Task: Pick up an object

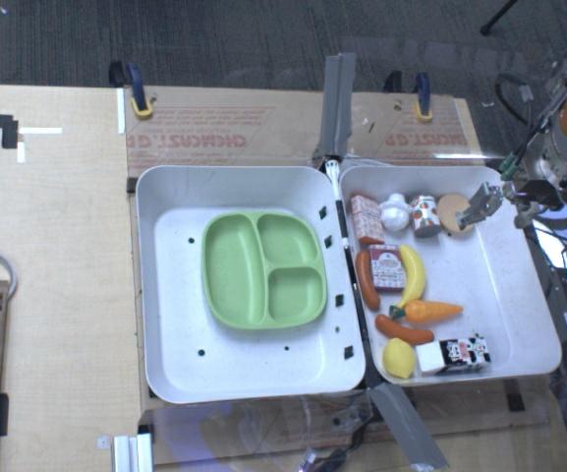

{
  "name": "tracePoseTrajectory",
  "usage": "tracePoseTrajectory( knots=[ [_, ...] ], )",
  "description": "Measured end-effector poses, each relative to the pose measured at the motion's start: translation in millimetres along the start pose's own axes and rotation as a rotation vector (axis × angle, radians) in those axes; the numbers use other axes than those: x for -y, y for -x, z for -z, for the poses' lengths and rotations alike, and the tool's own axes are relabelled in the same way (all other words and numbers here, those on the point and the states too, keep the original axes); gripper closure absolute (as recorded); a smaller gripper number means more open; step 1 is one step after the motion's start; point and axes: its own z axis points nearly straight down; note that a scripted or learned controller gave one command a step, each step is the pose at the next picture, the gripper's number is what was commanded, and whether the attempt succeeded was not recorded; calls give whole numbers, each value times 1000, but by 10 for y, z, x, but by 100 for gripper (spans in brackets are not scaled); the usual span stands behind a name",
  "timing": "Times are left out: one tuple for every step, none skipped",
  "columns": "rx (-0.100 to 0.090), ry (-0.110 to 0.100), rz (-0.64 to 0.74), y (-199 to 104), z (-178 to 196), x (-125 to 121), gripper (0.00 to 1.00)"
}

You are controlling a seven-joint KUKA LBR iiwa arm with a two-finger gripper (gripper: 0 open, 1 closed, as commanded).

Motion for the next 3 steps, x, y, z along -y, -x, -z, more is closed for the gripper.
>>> tracePoseTrajectory(
  knots=[
    [-1,0,-27,-326,-1512,496,0],
    [-1,0,-31,-317,-1425,492,100],
    [1,3,-6,139,-801,679,100]
  ],
)
